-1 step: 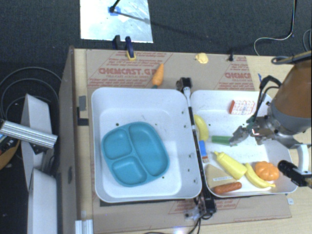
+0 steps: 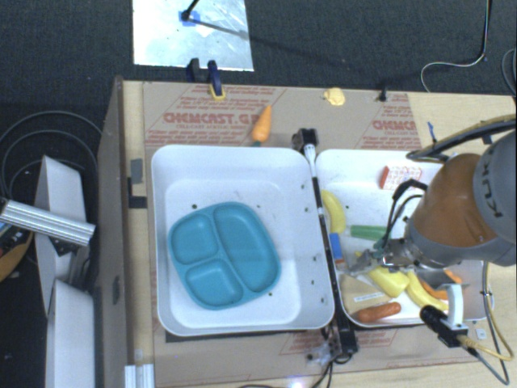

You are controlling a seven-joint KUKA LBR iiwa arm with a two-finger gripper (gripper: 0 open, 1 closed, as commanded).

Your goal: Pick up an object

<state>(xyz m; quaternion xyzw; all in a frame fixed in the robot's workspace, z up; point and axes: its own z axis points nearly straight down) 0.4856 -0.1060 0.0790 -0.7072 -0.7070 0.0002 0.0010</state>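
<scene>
Down in the right bin (image 2: 355, 172), low over a crowded heap of small things, the gripper (image 2: 380, 259) sits with the arm's (image 2: 456, 208) orange band bulking above and to its right — and the crowding is the likeliest source of trouble. A yellow piece (image 2: 389, 280) lies just below the gripper, a green stick (image 2: 368, 232) just above it, a small blue item (image 2: 335, 245) to its left by the bin wall, and a red-orange sausage shape (image 2: 376, 312) further below, near the bin's front edge. With so many things touching or nearly touching, I judge that a closing grasp could catch two at once, nudge one aside, or pinch only an edge that slips free on the lift. The yellow piece looks smooth and rounded, which would make a slip more likely.

Whether the gripper is released or clenched I cannot tell; its metal tip is small and tangled with cables, and nothing can be seen held in it. So the pick counts as not yet done, and the candidate objects lie in the bin beneath and around it.

The arm reaches in from the right and bends downward over the bin's lower half, wrist tilted toward the divider. Well to the gripper's left, the other bin (image 2: 174, 168) holds a blue sectioned plate (image 2: 224, 253) — far from any contact
</scene>
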